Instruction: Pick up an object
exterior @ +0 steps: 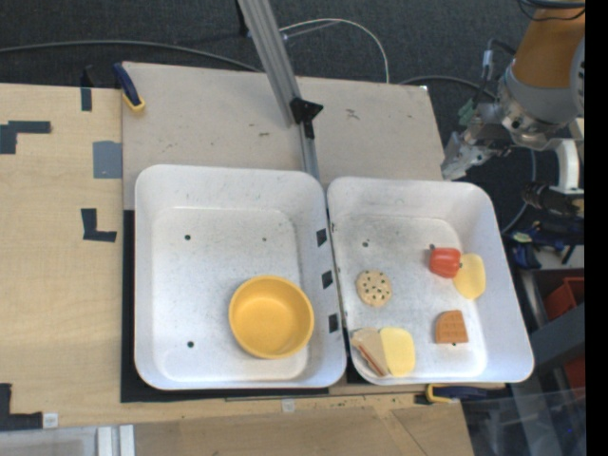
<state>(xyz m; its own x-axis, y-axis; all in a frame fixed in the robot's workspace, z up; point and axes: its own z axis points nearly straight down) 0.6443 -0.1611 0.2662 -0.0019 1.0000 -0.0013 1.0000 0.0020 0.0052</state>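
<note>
Arm: grey with orange band, at the upper right, above the far right corner of the right bin point(494, 218).
Gripper point(458, 158): just outside the right bin's far rim; whether it is open or closed cannot be told; nothing visible in its grasp.
Left bin point(152, 255): holds a yellow bowl point(271, 315), upright, near the front right.
Right bin contents: red object point(444, 260) touching a pale yellow piece point(470, 276); cookie point(373, 288) near centre-left; brown block point(451, 328); sandwich point(370, 351) beside a yellow oval point(398, 351) at the front.
Desk point(57, 283): light wood, left of the bins.

No legible txt or labels.
</note>
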